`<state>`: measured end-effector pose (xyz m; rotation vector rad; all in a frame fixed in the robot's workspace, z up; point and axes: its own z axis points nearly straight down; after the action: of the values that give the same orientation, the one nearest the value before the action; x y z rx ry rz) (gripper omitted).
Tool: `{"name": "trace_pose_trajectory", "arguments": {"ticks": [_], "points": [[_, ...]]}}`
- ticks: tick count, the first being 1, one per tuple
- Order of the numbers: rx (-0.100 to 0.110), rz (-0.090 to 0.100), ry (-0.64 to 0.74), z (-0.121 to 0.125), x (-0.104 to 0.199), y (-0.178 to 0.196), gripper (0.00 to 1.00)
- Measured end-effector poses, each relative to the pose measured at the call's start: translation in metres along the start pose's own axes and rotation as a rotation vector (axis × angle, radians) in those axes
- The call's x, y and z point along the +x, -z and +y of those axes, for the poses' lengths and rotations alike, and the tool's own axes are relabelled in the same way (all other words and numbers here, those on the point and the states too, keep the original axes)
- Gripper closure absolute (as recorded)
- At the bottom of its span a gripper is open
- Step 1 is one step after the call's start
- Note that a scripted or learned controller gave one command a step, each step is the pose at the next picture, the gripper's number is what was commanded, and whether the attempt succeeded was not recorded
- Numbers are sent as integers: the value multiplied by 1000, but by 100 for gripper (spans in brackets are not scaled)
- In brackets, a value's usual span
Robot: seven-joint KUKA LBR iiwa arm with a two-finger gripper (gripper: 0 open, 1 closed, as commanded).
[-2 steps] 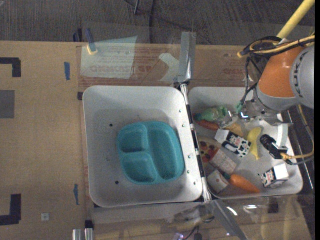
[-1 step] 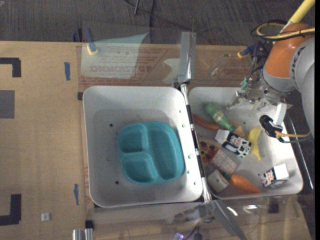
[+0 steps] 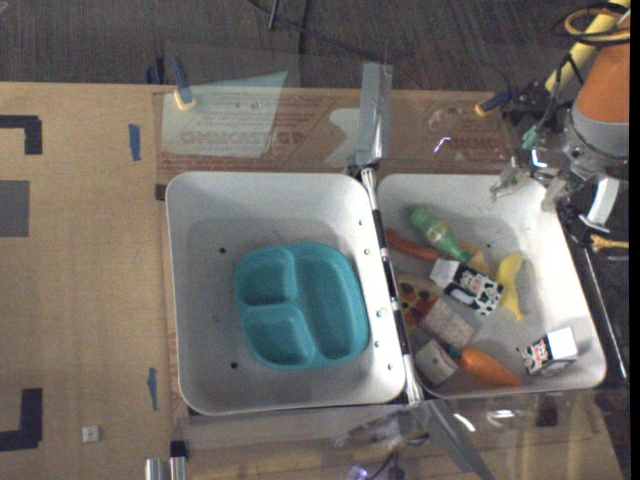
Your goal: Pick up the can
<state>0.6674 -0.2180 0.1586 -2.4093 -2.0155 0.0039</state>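
The can (image 3: 435, 360) looks like a short greyish cylinder lying near the front left corner of the right bin (image 3: 580, 288), between a pinkish box (image 3: 447, 320) and a carrot (image 3: 488, 367). My gripper (image 3: 522, 171) hangs over the bin's far right corner, well away from the can, under the arm's orange band (image 3: 605, 93). Nothing shows in its grasp.
The right bin also holds a green bottle (image 3: 434, 227), a red pepper (image 3: 411, 245), a cow-patterned carton (image 3: 472, 289), a yellow banana (image 3: 511, 283) and a small carton (image 3: 549, 350). A teal divided plate (image 3: 300, 305) lies in the left bin (image 3: 200, 218).
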Motion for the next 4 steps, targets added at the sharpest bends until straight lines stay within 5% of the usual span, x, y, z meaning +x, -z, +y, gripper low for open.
{"name": "trace_pose_trajectory", "arguments": {"ticks": [1, 2, 3, 4], "points": [[5, 2, -82, -46, -4, -31, 0], [1, 0, -103, -6, 34, 12, 0], [9, 7, -134, -17, 7, -58, 0], [3, 0, -507, -9, 49, 11, 0]]}}
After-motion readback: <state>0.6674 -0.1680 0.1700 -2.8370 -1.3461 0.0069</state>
